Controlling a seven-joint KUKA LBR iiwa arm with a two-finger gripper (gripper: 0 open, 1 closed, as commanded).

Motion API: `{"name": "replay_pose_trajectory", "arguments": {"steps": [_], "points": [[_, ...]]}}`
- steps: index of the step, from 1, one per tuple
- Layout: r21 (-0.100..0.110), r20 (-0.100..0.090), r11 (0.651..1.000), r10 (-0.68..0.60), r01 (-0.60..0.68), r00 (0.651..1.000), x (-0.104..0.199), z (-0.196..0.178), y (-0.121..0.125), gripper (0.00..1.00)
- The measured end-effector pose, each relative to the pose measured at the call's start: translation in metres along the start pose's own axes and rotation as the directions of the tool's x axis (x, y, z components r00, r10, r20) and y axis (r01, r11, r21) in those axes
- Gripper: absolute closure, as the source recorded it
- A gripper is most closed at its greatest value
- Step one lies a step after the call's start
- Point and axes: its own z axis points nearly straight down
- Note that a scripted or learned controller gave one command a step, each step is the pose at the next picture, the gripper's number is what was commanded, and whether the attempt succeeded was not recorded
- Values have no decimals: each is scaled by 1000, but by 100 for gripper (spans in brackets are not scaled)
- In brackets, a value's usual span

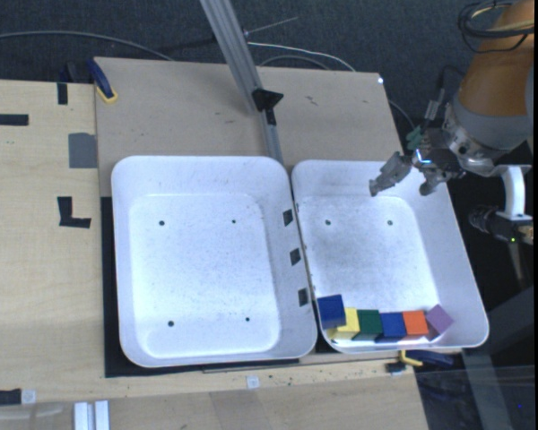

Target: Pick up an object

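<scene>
Several small blocks lie in a row along the near edge of the right bin (377, 240): a blue block (331, 309) on a yellow block (344, 324), then a green block (368, 322), another blue block (393, 324), an orange block (415, 322) and a purple block (438, 317). My gripper (403, 179) hangs over the far right corner of that bin, well away from the blocks. Its two fingers stand apart with nothing between them.
The left bin (202, 258) sits beside the right one, with black clips along the shared rim. A slanted metal rail (238, 47) crosses the bench at the back. Cables run behind the bench.
</scene>
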Motion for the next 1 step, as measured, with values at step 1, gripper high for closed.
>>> {"name": "replay_pose_trajectory", "arguments": {"steps": [1], "points": [[6, 0, 1000, 3, -3, 1000, 6, 31, -49, 0]]}}
